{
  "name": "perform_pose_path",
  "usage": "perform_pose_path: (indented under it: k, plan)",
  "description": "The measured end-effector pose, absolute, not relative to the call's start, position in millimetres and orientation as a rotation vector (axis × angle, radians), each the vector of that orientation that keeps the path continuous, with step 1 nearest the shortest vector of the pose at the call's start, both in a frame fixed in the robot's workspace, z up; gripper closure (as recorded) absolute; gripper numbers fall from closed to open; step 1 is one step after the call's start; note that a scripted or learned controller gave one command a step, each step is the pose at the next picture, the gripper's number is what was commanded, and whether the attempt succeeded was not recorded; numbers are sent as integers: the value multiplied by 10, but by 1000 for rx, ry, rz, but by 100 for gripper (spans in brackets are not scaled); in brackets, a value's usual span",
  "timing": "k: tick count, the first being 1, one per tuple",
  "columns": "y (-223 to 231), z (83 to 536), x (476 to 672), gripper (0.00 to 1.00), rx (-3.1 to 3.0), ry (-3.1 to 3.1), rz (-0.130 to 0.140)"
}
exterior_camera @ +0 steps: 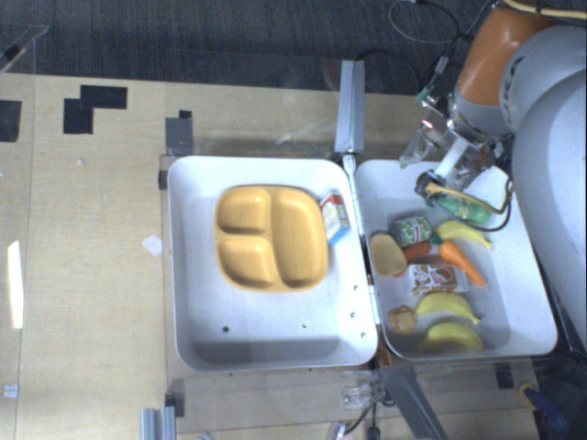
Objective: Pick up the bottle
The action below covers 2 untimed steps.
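The left bin (183,273) holds a yellow divided tray (271,236), with a small red-and-white carton (335,216) at the tray's three o'clock edge. In the right bin (527,310) lie a potato (388,254), a green can (413,227), a carrot (454,259), a snack packet (436,279) and three bananas (448,306), the potato at nine o'clock of the heap. The green bottle (461,207) lies tilted at the bin's twelve o'clock, one end up against the gripper (443,174). Whether the gripper clasps it cannot be told. The arm (514,53) enters from the two o'clock corner.
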<state>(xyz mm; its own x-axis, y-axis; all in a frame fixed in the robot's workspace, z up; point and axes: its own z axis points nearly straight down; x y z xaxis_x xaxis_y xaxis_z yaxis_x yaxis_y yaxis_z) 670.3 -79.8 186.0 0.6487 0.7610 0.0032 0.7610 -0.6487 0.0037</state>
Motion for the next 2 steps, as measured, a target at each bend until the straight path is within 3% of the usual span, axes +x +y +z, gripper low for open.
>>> perform_pose_path:
  k: [1,2]
  plan:
    - [-854,873,6355,0,2906,1188,11]
    - [-231,1857,6649,0,3002,924,6]
